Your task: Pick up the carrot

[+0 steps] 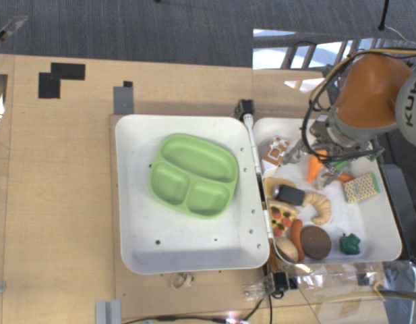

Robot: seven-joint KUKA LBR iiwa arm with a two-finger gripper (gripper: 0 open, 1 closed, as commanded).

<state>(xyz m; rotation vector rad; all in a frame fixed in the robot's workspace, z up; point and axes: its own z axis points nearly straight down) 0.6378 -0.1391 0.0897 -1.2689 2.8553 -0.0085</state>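
Carrot (315, 169) is seen in the right bin (390, 231), upright between the fingers of the pincer (318, 162), which is closed on it beneath the orange-banded arm (369, 90). Just beside it lie a croissant (321, 208), a waffle-patterned block (360, 188) and a pizza slice (282, 218). A green divided plate (193, 174) is set in the left bin (137, 241) on the bench (52, 201).

Right bin (390, 245) is pretty packed along its left edge: croissant (321, 208), pizza slice (282, 218), and sausage (296, 233) are crowded together. There's more room near its right edge, around the green toy (350, 244).
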